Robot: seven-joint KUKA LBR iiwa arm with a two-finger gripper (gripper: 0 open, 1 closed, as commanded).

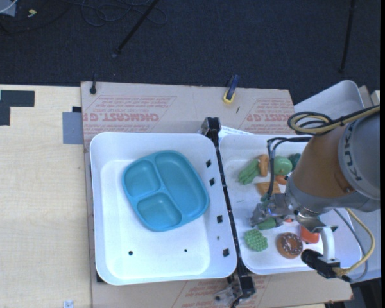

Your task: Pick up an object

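A blue divided plate [165, 190] is seen in the left bin [109, 262]; in the right bin [244, 147], the gripper [269, 214] is positioned low among toy foods, beside a green piece [256, 240] and a doughnut [288, 244]

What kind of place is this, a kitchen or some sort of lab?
Most likely a robotics lab, not a kitchen. A robot arm reaches over two white bins taped onto cardboard, one holding a blue plate, the other toy food. Cables trail across dark carpet behind.
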